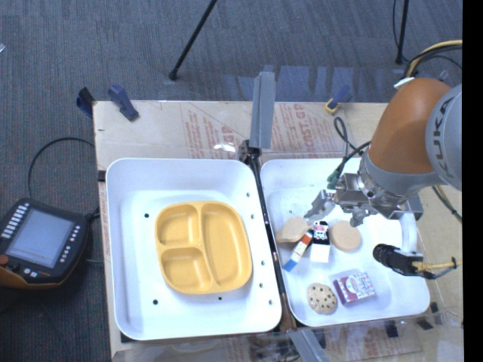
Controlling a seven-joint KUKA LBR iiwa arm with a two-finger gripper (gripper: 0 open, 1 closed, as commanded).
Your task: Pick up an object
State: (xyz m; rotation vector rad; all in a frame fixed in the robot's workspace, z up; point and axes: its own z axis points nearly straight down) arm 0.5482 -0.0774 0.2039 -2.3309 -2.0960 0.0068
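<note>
White carton [320,245] under the gripper [341,211], right bin [296,173] centre: descend square on it; finger state I cannot tell.

So the right bin [407,296] is holding a little pile of stuff: two tan round discs [346,237], a small white carton [321,242] lying flat between them, and a red-and-blue stick thing [299,250] leaning at a slant just beside it. Nearer the front, a chocolate chip cookie [322,298] is sitting next to a purple packet [354,286].
</note>
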